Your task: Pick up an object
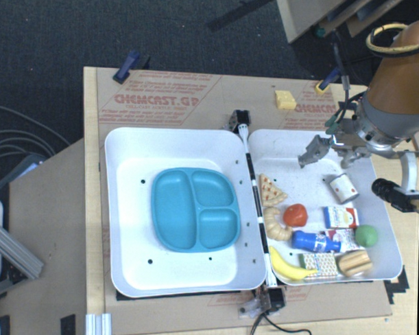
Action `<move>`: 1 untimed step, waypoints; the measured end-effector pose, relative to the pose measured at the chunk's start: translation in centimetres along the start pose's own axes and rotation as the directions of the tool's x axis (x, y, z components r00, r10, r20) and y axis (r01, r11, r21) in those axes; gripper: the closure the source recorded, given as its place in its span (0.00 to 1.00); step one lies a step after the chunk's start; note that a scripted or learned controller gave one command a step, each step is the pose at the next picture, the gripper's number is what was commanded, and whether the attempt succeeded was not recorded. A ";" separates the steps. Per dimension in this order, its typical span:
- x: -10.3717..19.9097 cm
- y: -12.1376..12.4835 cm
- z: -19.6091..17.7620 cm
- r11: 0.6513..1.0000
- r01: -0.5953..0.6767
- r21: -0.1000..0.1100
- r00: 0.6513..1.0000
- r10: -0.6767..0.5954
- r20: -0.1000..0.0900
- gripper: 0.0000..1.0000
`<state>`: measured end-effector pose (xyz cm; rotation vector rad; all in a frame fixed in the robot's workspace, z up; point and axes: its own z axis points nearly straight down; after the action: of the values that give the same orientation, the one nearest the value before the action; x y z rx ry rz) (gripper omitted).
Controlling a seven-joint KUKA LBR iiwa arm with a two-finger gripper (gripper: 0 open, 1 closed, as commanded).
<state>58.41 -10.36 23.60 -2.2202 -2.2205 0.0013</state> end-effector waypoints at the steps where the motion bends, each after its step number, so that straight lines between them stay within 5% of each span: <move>1: -2.4 -0.1 15.2 1.000 -0.001 0.000 1.000 0.001 0.000 0.00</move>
<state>58.27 -12.72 8.43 -2.2219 -2.2197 0.0014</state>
